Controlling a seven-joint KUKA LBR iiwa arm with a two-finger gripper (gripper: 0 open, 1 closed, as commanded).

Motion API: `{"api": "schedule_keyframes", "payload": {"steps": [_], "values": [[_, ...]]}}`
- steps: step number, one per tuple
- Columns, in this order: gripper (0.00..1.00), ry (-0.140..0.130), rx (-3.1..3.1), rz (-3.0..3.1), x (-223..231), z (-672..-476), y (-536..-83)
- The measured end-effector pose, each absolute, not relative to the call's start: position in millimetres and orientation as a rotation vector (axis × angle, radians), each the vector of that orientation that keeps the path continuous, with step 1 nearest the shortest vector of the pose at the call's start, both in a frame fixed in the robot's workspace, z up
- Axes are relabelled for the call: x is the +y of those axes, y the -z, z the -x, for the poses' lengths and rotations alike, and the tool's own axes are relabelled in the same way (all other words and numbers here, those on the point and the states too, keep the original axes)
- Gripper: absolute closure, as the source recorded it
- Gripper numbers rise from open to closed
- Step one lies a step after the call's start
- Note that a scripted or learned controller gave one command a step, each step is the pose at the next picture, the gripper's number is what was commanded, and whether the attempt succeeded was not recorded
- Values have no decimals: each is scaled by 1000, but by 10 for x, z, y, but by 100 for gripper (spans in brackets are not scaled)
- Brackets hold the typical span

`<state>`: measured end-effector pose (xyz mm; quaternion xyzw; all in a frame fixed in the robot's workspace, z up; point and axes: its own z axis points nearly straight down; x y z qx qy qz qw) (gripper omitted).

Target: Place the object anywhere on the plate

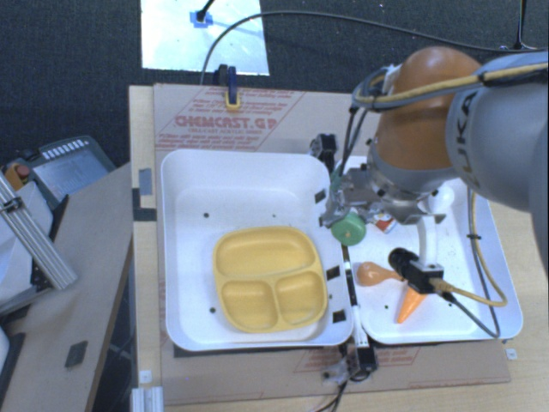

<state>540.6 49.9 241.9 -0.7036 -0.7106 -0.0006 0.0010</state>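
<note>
The gripper (341, 213) hangs low over the seam where the two bins meet. A small green round object (349, 229) sits right at its tip, above the left edge of the right bin (491, 314). Whether the gripper is clamped on that green piece or merely poised over it I cannot tell; the wrist hides the contact from this slanted view. The closeness suggests the green piece is the thing meant for the plate.

The yellow plate (262, 256), divided into three wells, lies in the near half of the left bin (197, 221), just left of the gripper and slightly nearer. The open wells make a broad target (any spot counts), so a short move left and nearer would likely put the piece over it.

The rest lies in the right bin, apart from the gripper: an orange spoon-shaped piece (375, 273), an orange cone (411, 305) nearer, and a small red and white item (384, 223) just right of the green one. Both bins rest on a cardboard sheet (227, 120) on the counter, probably to hold them in place.
</note>
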Motion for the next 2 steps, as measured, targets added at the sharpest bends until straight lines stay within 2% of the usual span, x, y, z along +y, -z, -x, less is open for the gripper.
{"api": "schedule_keyframes", "payload": {"steps": [1,2], "values": [[100,1,-2231,2208,967,-5189,-2436],[0,1,-2226,2217,935,-5198,-2437]]}}
